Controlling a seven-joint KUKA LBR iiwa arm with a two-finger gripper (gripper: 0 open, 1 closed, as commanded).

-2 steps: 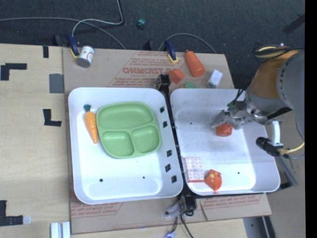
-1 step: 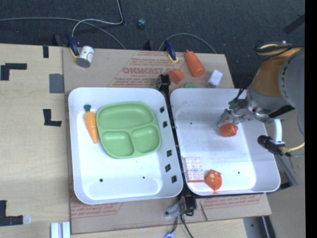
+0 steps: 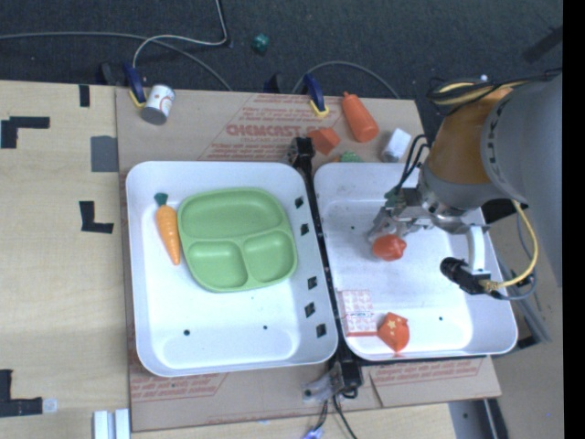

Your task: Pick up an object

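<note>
the grey arm point(image 3: 535, 144) reaches in from the right, its broad link filling the upper right corner, with the orange band point(image 3: 462, 144) just above the wrist. the wrist bends down and to the left. the gripper point(image 3: 391, 231) hangs low at the end of it, pointing leftward and downward. a black cable loops beside the wrist on the right.

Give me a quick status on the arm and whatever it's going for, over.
Hand low in right bin, right over the tomato. No visible grasp. Strawberry near front rim, clear of the hand. Nothing blocking.
</note>
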